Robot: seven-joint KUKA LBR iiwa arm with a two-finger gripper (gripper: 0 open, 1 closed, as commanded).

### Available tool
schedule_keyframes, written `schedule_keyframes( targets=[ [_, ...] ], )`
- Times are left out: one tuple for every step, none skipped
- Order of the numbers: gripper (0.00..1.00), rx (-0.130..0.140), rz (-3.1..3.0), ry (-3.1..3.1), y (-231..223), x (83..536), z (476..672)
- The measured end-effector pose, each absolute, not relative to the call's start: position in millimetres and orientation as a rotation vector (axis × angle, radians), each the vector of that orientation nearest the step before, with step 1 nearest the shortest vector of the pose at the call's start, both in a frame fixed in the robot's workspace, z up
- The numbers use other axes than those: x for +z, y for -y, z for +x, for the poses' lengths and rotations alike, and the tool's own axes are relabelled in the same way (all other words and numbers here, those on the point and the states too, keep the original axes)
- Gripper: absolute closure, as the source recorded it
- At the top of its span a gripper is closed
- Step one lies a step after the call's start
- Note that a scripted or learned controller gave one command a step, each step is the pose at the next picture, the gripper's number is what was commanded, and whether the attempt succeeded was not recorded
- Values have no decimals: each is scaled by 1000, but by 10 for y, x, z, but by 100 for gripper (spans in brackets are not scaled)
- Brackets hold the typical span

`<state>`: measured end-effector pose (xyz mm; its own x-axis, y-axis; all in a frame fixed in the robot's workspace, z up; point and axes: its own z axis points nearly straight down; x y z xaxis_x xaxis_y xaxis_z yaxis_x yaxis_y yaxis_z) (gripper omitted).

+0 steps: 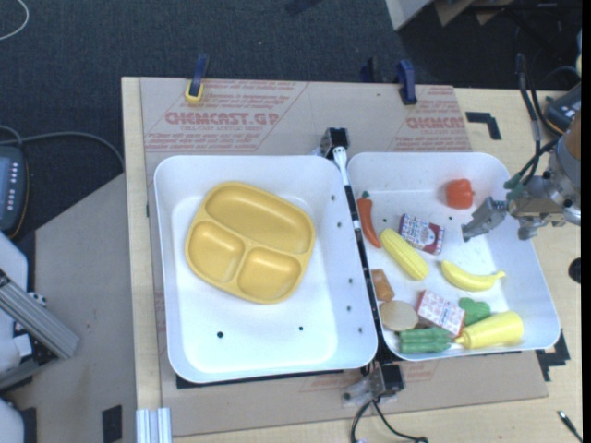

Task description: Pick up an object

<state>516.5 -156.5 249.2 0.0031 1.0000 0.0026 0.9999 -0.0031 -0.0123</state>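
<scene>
jaws spread open and holding nothing above the right white bin, poised as if to descend, with the curved yellow plastic banana just below-left and the small red tomato-like toy nearby left, both loose.

Two white bins on bench

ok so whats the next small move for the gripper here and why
Probably shift the gripper toward the bin's middle and lower it over the banana. It hangs at the right bin's right edge with nothing between its fingers, while the banana lies just below it in the view, apart from the corn and with bare floor around it, so it looks the easiest pick.
</scene>
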Motion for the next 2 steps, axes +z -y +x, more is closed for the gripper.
schedule_keyframes(
  targets=[
    [0,0,-2221,2221,1564,2554,5189],
    [0,4,-2218,2217,1622,2107,5201]
  ],
)
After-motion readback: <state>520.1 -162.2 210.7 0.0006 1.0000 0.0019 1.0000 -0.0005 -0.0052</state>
